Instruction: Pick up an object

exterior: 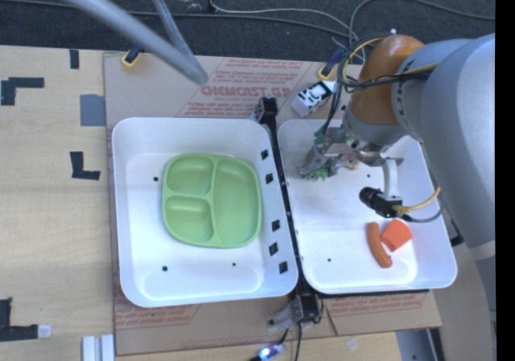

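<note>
Two shallow white bins sit side by side on the bench. Left bin (133, 215): one green divided plate (212, 198), three compartments, lying flat near the centre. Right bin (434, 271): one orange sausage-shaped piece (379, 245) and one orange block (396, 234), touching each other near the lower right corner; one small green item (319, 172) at the upper left, just beneath the gripper. Arm (451, 110): grey, orange band above the wrist, reaching in from the right over the right bin. Gripper (322, 160): low over the upper left part of the right bin; state of its closing cannot be told from this view, nothing seen held
</note>
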